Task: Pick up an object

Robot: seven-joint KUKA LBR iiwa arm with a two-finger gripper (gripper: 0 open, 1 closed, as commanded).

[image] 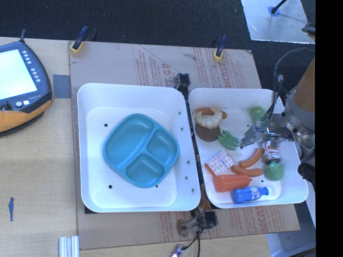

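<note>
Blue bottle [250, 194]: lay on its side at the near edge of the right bin [300, 197], white cap pointing right.
Orange carrot-like piece [231, 182]: just behind the bottle, touching or nearly so.
Red-white checkered packet [219, 163]: left of the two sausages [251, 164], near the bin's left wall.
Green ball [273, 171]: right of the sausages, beside a small can [271, 155].
Cupcake-like toy [208, 124]: far-left part of the right bin, green leafy piece [228, 140] just beside it.
Gripper [256, 135]: low over the right bin's middle, fingers spread apart, nothing between them.
Arm [303, 98]: came in from the right edge.
Left bin [86, 143]: held a blue divided plate [141, 150], tilted diagonally.
Teach pendant [21, 87]: on the bench, far left.
</note>
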